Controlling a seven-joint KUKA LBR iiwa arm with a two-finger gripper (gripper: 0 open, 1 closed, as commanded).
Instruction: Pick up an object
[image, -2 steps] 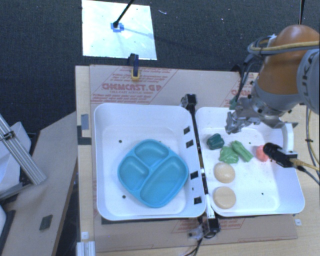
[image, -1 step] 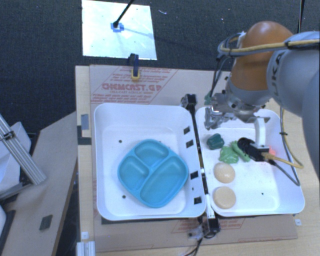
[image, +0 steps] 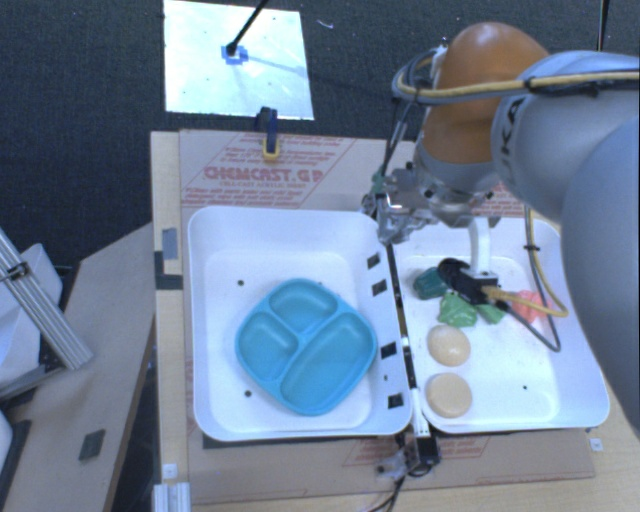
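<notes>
While the gripper hangs above the far end of the divider between the bins, whether it is open or closed cannot be determined. A blue divided plate lies flat in the left bin. A teal piece, a green piece and two tan round pieces lie in the right bin.
</notes>
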